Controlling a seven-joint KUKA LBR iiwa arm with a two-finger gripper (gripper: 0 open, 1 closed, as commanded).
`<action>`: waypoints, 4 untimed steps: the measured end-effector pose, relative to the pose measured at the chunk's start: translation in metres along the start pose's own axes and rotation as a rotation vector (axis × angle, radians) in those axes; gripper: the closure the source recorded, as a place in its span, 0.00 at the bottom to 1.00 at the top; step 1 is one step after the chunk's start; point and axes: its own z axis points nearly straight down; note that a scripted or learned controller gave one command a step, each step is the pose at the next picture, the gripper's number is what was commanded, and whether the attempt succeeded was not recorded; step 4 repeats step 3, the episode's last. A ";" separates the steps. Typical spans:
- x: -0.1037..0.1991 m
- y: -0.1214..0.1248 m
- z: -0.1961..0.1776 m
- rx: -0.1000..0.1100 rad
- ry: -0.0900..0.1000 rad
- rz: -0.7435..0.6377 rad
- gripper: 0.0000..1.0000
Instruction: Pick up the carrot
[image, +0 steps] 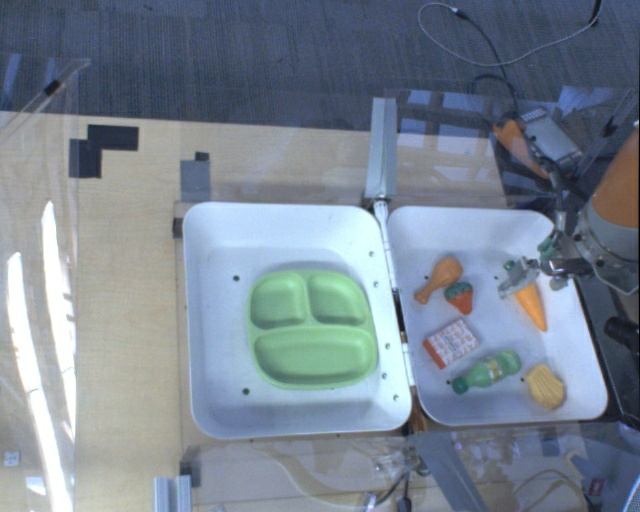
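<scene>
Seen from above at a slant: two shallow white bins side by side on a pale wooden bench (120, 330). In the left bin (215, 400), a green divided plate (312, 330), three compartments, lying flat near the middle. In the right bin (580, 395), several toy foods spread about. Toward the bin's right side, the carrot (531, 305), orange, lying with its tip pointing down and to the right, its broad end just at the gripper (522, 270). Reached in from the right edge, the grey arm (612, 230) with its orange band, wrist low over the upper right part of that bin. Fingertips touching or nearly touching the carrot's top end; could not tell whether spread, pressed together or pinching anything, the metal parts being too small and cluttered. Left of the carrot, a toy chicken drumstick (439, 279), tan, tilted, and just beside it a strawberry (459, 296), red with a green cap. Below these, a small red and white box (451, 344). Lower still, a green bottle (487, 370) lying on its side, and near the bottom right corner a yellow corn-like piece (545, 386).
</scene>
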 end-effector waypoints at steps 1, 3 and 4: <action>-0.023 0.022 0.089 -0.002 -0.001 -0.060 0.00; 0.042 0.016 0.001 -0.003 0.000 0.022 1.00; 0.042 0.016 0.001 -0.003 0.000 0.022 1.00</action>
